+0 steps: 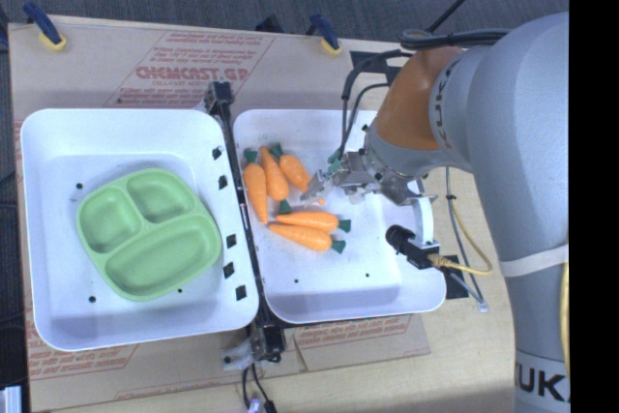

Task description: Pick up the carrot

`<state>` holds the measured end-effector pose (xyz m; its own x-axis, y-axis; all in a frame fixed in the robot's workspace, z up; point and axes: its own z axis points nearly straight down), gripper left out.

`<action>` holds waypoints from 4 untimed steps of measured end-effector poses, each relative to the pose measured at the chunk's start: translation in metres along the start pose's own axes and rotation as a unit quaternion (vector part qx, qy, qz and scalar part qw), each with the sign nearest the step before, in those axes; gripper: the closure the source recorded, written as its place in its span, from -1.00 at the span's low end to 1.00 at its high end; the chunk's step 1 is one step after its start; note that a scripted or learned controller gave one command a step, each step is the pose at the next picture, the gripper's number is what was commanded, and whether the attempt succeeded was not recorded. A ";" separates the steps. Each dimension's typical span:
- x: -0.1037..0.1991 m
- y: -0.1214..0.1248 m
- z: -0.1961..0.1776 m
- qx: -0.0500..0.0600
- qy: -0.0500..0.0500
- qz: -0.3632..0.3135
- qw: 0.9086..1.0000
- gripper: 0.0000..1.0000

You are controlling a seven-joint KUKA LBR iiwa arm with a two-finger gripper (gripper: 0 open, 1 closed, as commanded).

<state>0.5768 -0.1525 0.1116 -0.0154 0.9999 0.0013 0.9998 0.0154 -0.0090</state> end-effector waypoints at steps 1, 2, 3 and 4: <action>0.031 -0.034 0.021 -0.002 0.000 0.004 1.000 -1.00; 0.031 -0.033 0.011 -0.001 0.000 0.002 1.000 1.00; 0.071 -0.031 -0.103 -0.004 0.000 0.004 1.000 1.00; 0.071 -0.032 -0.103 -0.003 0.000 0.004 1.000 -1.00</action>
<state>0.5449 -0.0824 0.2149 -0.0065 1.0000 0.0009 1.0000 0.0065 -0.0027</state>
